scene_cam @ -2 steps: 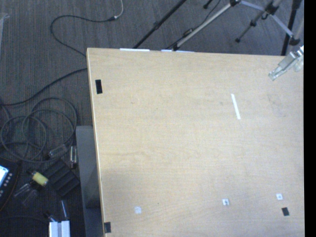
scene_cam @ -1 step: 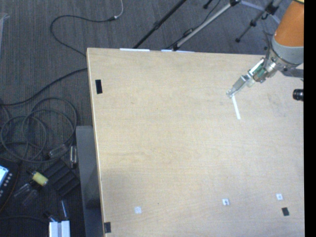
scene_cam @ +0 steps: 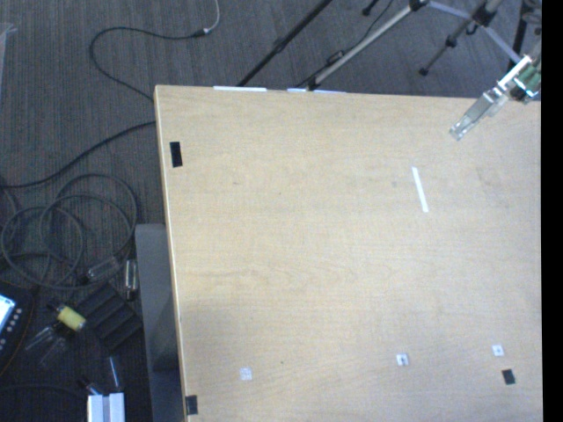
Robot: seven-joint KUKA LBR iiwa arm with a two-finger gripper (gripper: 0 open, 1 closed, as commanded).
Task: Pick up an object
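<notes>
progress: none visible. the metallic two-finger hand (scene_cam: 468,123) hangs above the far right corner of the pale wooden surface (scene_cam: 308,262), nothing seen between its fingers; their spread cannot be told. no pickable object identified; a thin white strip (scene_cam: 420,190) lies nearby. approach and grasp remain.

A thin white strip (scene_cam: 420,190) lies flat before me on the pale wooden bench top (scene_cam: 308,262) — short, straight, leaning a little leftward at its upper end, in the upper right of the surface. Loose stick or tape, I cannot tell.
</notes>
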